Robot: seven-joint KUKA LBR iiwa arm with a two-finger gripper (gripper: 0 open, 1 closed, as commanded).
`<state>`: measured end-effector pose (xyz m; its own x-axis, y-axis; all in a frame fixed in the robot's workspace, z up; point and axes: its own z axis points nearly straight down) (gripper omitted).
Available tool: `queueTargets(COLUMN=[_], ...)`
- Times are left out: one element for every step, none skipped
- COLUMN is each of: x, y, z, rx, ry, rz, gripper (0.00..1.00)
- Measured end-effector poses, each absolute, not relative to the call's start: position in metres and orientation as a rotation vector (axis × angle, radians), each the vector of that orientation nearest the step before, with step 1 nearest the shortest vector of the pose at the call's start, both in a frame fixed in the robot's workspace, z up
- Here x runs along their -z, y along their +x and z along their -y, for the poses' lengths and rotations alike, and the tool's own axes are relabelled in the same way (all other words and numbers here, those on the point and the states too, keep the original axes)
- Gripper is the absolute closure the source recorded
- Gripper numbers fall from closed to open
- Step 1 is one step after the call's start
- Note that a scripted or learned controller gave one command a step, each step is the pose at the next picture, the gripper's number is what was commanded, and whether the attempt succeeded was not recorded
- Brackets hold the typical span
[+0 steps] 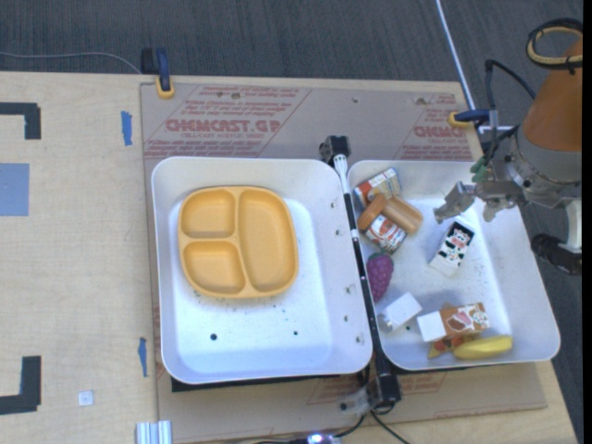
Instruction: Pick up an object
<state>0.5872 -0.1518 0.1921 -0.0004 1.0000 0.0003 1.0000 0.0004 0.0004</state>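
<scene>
My gripper (473, 203) hangs over the upper right part of the right bin (518, 276), open, with nothing between its fingers. Just below it lies a small white carton with black cow spots (452, 247). To the left lie a hot dog bun (392, 214), a small can (374, 188) and a second can (387, 235). A purple fruit-like piece (379, 275) rests by the bin's left wall. Near the front are a white block (400, 311), an orange and white box (453, 321) and a yellow banana (483, 346).
The left bin (185, 340) holds a yellow divided plate (239, 241). Black clips (334, 148) join the bins at the middle. The grey and orange arm (555, 128) stands over the right bin's far right corner. Cardboard (277, 118) lies under both bins.
</scene>
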Motion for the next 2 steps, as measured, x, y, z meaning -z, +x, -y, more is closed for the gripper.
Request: queueTargets(x=[-0.095,-0.089], y=[0.600,0.528], z=[0.175,0.191], rx=[-0.002,-0.005], ry=[2.220,2.216], rz=[-2.220,-2.214], gripper=[0.00,0.00])
